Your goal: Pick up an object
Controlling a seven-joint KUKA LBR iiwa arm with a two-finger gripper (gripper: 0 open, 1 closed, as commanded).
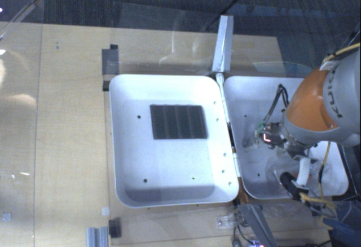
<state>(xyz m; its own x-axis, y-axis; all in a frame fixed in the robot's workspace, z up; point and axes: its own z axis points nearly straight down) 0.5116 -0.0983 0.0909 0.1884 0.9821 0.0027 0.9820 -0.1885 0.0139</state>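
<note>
The arm (324, 102), grey with an orange band, reaches over the right bin (248, 99) from the right. My gripper (265, 137) hangs low inside that bin, near its middle, mostly hidden under the wrist. A small, pale, see-through item (249, 142) seems to lie on the bin floor just left of the gripper, too faint to identify. I cannot see anything held in the gripper.
The left bin (127, 127) has a dark ribbed rectangle (178, 122) on its floor. A metal divider post (223, 48) stands behind the seam between the bins. Black and yellow cables (299, 186) trail from the arm over the right bin's front rim.
</note>
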